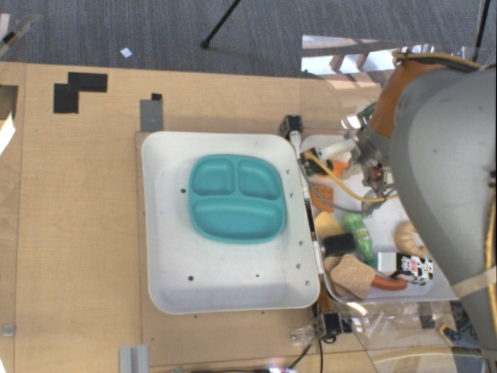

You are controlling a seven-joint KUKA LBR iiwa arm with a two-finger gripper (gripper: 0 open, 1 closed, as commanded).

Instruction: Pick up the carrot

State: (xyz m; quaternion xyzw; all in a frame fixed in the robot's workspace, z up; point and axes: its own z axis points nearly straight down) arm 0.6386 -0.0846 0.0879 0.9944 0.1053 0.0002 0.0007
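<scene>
A teal sectioned plate [236, 198] lies in the left bin [167, 286]. In the right bin [330, 142], the gripper [371, 169] sits among cluttered toy food; its state cannot be told. The carrot [338, 164] lies beside it, partly hidden by the arm [443, 169].

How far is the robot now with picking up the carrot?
Done: nothing that shows. In hand: the arm reaches over the right bin and the gripper sits low among the toys at its far end; whether it grips anything cannot be told. An orange piece, possibly the carrot, lies in the bin beside the gripper. Left: the grasp and the lift.
</scene>
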